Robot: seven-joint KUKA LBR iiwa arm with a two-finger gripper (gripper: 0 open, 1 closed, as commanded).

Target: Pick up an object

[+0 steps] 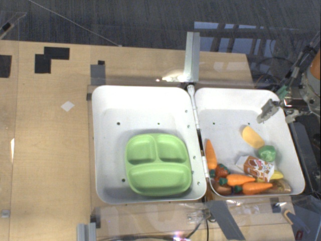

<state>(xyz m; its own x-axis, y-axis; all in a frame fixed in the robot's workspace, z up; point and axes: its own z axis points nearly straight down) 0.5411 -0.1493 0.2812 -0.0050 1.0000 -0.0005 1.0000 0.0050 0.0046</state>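
Plainly, the pale wooden worktop (45, 149) carries two shallow white bins: the left white bin (105, 134) holds a green sectioned plastic plate (158, 163), and the right white bin (220, 109) holds the candidates. These crowd its lower right corner: orange toy carrots (243, 179), a printed snack packet (258, 168), a green round toy (267, 153), with a yellow oval piece (252, 136) just above. The grey gripper (268, 110) hangs over the bin's upper right; whether it is open or closed, I cannot tell. Descending into that pile risks pinching two things, or nudging them against the wall so nothing seats.
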